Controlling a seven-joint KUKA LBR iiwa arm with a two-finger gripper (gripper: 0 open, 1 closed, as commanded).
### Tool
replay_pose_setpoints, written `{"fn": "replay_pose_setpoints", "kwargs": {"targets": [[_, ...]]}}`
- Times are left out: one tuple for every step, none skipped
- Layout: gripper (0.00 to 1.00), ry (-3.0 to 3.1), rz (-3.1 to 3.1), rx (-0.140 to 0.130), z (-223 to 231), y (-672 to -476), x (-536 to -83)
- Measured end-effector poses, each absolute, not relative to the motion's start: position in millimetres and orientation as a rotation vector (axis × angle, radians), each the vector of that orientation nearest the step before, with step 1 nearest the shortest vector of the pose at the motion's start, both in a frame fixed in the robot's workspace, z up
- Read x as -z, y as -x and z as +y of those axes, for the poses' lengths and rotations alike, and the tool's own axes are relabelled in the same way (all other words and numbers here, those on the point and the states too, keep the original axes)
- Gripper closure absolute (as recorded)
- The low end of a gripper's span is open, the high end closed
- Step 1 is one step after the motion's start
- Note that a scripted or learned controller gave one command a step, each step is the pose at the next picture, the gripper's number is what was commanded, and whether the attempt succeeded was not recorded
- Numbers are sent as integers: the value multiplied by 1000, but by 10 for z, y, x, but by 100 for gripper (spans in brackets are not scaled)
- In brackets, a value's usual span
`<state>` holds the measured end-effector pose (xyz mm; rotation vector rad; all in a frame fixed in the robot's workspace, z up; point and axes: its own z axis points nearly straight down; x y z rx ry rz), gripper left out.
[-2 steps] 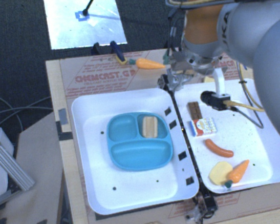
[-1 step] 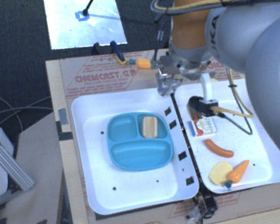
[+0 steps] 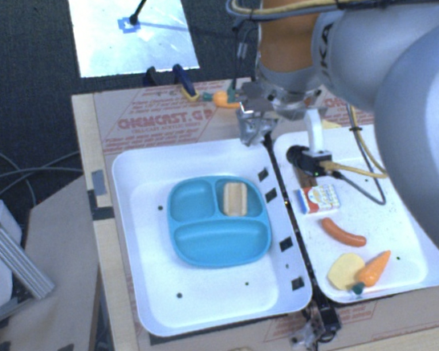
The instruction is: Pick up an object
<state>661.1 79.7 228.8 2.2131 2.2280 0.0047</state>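
Viewing through the overhead camera, I read the gripper at the far right corner of the left bin, close to the divide between it and the right bin. Gripper state: I cannot tell whether it is spread or pressed together, since the wrist and arm body cover the tips from this angle. Candidate objects, located from the gripper, are as follows. Nearest is a tan block, lying flat just below the gripper in the view and slightly to its left; it sits in the upper right compartment of a blue divided plate, which lies flat in the middle of the left bin. Across the divide, below the gripper and to its right, a small printed packet in red and white lies flat on the right bin's floor. Farther down the view from the gripper comes a red-orange sausage, set at a slant and apart from the packet. Farthest from the gripper, at the near end of the right bin, a pale yellow disc and an orange carrot lie side by side – the carrot touches the disc's right edge, or overlaps it. All five objects rest on a surface, well apart from the gripper – the tan block is the closest.
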Motion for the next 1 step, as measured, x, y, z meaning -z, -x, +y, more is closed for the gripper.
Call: {"fn": "replay_pose_setpoints", "kwargs": {"targets": [[100,-2216,2226,-3,776,-6614,-2310]]}}
